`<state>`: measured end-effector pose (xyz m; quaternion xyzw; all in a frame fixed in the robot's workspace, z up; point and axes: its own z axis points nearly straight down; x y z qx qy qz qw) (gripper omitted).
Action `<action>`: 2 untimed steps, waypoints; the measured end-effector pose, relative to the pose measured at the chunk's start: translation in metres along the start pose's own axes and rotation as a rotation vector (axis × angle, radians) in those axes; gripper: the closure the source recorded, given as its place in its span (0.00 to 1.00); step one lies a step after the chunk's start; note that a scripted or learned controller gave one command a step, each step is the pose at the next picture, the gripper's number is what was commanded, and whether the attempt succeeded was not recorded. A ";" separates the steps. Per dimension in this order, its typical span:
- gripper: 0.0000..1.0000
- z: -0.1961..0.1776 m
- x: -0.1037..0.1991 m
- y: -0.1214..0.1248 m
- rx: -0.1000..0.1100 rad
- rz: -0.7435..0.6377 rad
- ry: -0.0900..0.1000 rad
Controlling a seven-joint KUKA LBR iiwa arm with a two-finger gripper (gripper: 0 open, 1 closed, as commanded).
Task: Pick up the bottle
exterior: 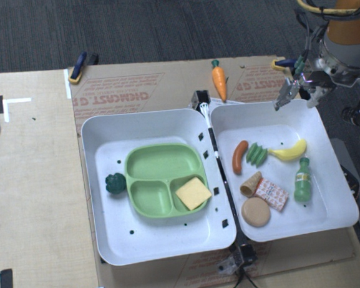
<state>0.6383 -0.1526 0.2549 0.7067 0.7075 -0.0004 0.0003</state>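
Note:
The bottle [302,182] is small and green with a pale label, and it lies near the right wall of the right bin [336,215], just below a banana [288,152]. My gripper [296,99] hangs over the far right corner of that bin, well above and behind the bottle. Its fingers stand open and hold nothing.
The right bin also holds a sausage [240,157], a green vegetable [256,155], an ice cream cone [251,182], a patterned wafer [272,193] and a round bun [256,212]. In the left bin [107,240] are a green divided tray [163,167] with a yellow block [192,193], and broccoli [115,183]. A carrot [218,80] lies behind the bins.

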 end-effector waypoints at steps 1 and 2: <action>1.00 -0.010 0.000 0.000 -0.001 -0.003 -0.001; 1.00 0.015 -0.070 -0.072 0.000 -0.040 0.000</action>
